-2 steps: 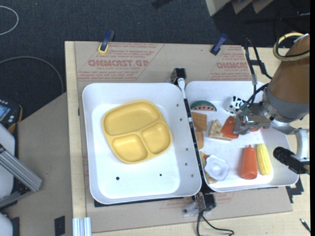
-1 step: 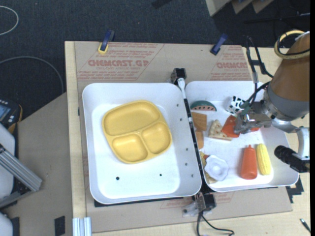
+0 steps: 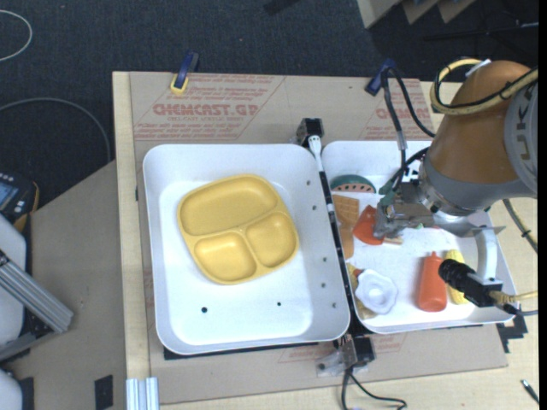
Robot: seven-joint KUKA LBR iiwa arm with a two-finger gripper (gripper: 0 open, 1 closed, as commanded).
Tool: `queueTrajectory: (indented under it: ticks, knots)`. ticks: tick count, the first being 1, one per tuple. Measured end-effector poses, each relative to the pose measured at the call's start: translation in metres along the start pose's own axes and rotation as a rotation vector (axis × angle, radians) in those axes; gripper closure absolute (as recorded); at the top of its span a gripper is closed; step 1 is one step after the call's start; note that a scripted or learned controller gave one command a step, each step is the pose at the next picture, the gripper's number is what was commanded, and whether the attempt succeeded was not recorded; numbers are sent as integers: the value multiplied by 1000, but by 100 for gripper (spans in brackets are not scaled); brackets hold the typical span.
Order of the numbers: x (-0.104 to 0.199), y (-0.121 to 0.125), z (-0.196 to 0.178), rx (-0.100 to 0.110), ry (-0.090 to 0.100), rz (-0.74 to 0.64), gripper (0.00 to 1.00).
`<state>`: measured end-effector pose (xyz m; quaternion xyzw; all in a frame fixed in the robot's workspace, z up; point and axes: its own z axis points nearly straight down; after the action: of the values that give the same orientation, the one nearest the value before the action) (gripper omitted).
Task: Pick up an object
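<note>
My gripper [image 3: 391, 222] is low in the right bin [image 3: 410, 154], near that bin's left-middle. A red-orange object [image 3: 367, 227] lies right against the gripper's left side, partly covered by it. Whether it is gripped cannot be made out. Beyond it are a tan flat piece [image 3: 344, 208] and a round green and white object [image 3: 349, 183]. An orange bottle [image 3: 432, 284] lies at the front right with a yellow item [image 3: 453, 258] beside it. A white crumpled object [image 3: 376, 290] is at the front left of the bin.
The left bin [image 3: 171, 254] holds a yellow divided plate [image 3: 237, 227]. The arm's orange wrist band [image 3: 479, 126] hangs over the right bin's far right part. A raised divider [image 3: 329, 220] runs between the bins.
</note>
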<state>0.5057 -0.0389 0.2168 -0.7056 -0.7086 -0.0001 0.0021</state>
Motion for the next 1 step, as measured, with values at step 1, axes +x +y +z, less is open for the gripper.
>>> queueTrajectory:
  ticks: [1]
  knots:
    - [53,8,3,-3,-1,-1,100]
